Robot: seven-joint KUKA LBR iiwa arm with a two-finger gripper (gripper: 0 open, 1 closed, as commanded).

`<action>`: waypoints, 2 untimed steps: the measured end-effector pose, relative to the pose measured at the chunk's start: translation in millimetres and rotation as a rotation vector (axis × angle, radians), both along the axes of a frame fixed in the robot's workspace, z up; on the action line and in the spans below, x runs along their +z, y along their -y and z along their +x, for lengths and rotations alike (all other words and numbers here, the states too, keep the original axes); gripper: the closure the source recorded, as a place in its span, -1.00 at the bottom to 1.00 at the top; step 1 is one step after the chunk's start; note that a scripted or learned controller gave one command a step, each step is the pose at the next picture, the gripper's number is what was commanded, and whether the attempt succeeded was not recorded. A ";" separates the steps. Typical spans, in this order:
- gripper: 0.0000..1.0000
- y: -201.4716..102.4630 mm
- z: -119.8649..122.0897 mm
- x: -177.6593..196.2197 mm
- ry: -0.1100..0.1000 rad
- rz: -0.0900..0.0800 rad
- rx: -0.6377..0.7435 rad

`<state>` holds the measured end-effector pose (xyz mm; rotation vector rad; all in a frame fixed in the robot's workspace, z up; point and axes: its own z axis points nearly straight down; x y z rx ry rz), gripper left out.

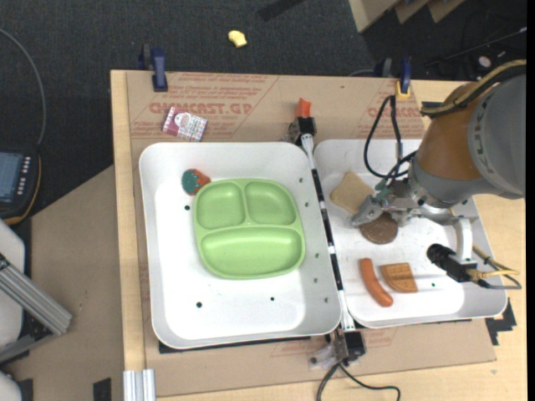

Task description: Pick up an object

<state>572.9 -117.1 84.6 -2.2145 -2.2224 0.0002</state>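
The gripper [374, 210] hangs low over the right bin [418, 307] — brown disc [380, 230] just beneath, tan block [349, 192] beside — presumably lining up a grab, though I cannot tell its grip.

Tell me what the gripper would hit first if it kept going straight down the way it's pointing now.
Most likely the round flat brown disc in the right white bin: the gripper points down just above its upper edge. The tan wedge-shaped block sits close alongside, and depth is hard to judge from this slanted view.

Slanted overhead view down on both bins [167, 249]
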 end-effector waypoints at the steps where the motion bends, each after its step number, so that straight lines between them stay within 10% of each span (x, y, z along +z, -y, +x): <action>1: -1.00 -12.6 -13.5 0.0 0.000 -0.002 -0.003; 2: 1.00 -11.9 -12.4 10.6 0.004 -0.003 -0.004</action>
